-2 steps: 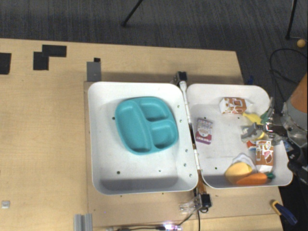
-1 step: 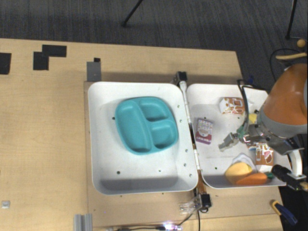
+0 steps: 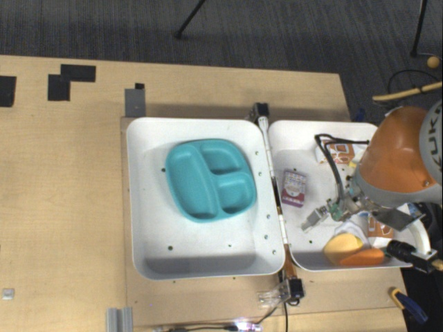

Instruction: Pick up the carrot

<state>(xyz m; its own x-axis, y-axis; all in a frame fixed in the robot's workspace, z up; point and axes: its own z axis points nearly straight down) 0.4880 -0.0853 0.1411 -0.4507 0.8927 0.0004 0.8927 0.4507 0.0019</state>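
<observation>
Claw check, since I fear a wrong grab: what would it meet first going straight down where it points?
Probably the bare white floor of the right bin under the claw; the orange carrot lies off to its right. Depth is unclear.

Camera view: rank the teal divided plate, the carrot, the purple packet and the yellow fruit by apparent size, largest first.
1. Teal divided plate, by far.
2. Carrot and yellow fruit: too alike to rank, both partly hidden by the arm.
3. Purple packet, near those two.

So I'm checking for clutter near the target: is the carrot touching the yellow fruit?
Touching: the camera view shows the carrot pressed against the yellow fruit, no gap between.
</observation>
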